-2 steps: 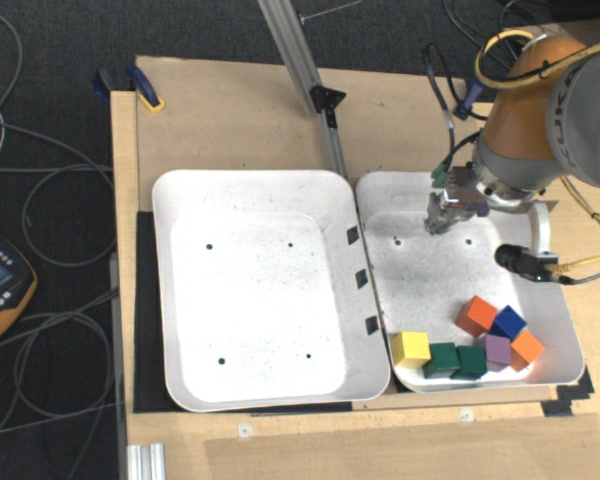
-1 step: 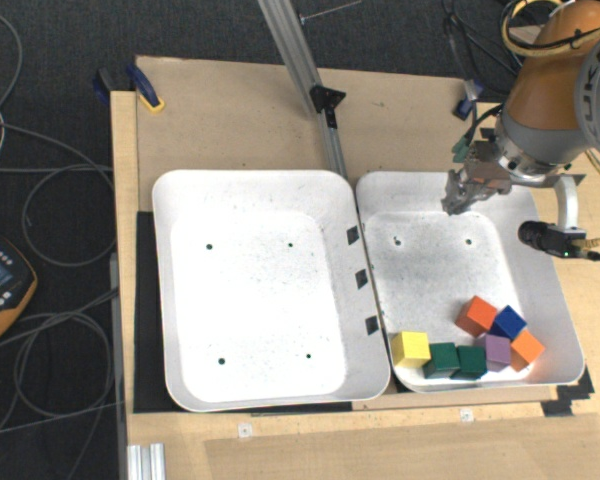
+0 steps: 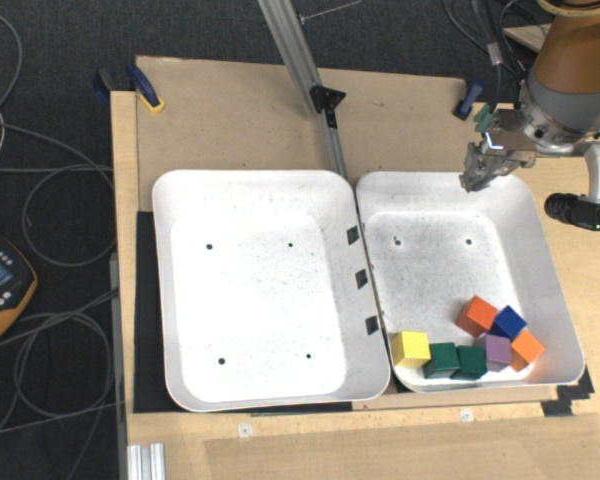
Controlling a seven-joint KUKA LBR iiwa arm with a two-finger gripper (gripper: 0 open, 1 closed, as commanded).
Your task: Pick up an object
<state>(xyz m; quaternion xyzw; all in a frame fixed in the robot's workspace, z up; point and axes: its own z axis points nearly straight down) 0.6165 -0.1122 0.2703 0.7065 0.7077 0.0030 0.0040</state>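
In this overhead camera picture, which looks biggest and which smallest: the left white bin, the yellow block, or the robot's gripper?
Largest to smallest, as they look:
1. left white bin
2. gripper
3. yellow block
The gripper sits higher, nearer the camera, so it may look bigger than it is.

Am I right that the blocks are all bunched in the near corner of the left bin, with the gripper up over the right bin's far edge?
Not quite. The camera view shows the blocks bunched in the near corner of the right bin, not the left bin. The gripper is indeed over the right bin's far edge.
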